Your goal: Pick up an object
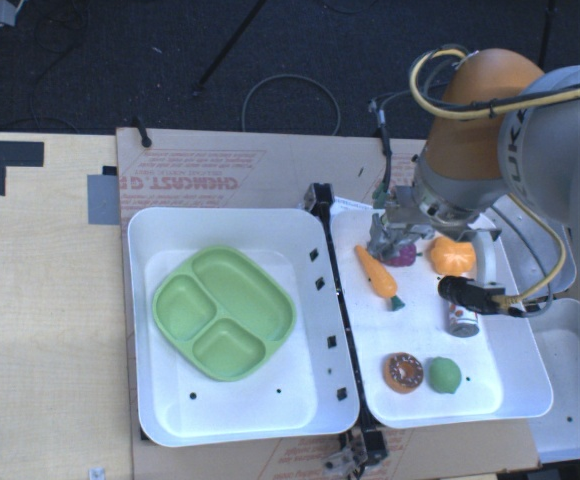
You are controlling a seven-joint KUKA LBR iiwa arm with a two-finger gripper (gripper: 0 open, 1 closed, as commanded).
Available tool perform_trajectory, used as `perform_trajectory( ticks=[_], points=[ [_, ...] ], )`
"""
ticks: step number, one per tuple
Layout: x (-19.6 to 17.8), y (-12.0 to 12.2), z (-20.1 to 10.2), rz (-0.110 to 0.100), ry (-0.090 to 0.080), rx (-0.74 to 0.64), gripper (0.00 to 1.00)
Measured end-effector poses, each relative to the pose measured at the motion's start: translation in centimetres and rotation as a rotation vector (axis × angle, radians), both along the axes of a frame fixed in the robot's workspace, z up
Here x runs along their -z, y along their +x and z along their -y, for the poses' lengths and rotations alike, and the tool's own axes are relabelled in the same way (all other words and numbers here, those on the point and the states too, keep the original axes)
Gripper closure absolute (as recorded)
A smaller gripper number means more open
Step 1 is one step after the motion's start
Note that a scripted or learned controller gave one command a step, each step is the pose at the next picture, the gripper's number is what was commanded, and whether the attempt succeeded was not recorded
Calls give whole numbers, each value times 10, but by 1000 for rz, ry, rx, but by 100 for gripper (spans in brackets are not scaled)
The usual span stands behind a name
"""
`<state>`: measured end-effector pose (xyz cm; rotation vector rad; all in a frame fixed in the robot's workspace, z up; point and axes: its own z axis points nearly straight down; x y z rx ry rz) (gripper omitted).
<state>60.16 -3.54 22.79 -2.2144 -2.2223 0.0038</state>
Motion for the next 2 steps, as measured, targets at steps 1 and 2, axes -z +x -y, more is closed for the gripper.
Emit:
perform_trajectory(
  ticks=[1,2],
  points=[
    [-9,-5,-53,2,1,-2,100],
    [-3,0,-115,2,0,-1,100]
  ],
)
